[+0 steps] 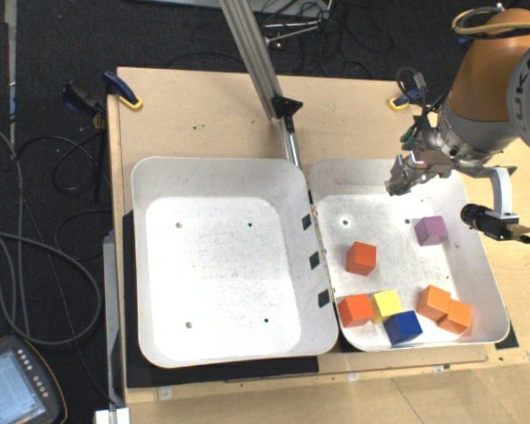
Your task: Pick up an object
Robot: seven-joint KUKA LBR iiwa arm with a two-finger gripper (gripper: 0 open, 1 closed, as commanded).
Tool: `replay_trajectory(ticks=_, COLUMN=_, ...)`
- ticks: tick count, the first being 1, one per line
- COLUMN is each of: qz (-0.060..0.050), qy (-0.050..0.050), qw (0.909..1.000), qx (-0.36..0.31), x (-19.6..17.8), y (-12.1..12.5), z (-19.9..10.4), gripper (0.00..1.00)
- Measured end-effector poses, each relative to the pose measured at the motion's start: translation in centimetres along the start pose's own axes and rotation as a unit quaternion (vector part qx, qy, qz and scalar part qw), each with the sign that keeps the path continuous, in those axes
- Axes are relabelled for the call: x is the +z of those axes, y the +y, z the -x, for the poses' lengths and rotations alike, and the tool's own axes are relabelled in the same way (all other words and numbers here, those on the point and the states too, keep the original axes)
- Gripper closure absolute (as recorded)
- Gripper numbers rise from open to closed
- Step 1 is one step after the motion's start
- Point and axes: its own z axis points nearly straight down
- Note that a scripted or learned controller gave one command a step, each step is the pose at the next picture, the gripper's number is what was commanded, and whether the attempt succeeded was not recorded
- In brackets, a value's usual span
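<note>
A: Gripper position?
B: Gripper (405,181) hung over far edge of right bin (481,276). Jaw state: could not tell, tips too dark and small.
A: Objects?
B: All in right bin. Purple block (431,230) nearest gripper, apart from it. Orange cube (361,258) mid-bin. Along near wall: orange block (356,309), yellow block (387,303), blue block (404,326), two orange blocks (445,308), possibly touching.
A: Left bin (150,237)?
B: Noted beside right bin.

Tan wooden bench (203,113) sitting on dark carpeted floor (44,51), black cables (18,237) trailing at left, metal pole (247,42) slanting overhead
</note>
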Motion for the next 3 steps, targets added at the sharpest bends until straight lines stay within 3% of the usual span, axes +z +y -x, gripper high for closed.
replay_trajectory(ticks=3, qz=-0.003, qy=0.002, qw=1.0, qx=-0.003, x=-1.5, y=-4.2, z=-16.9, gripper=1.0)
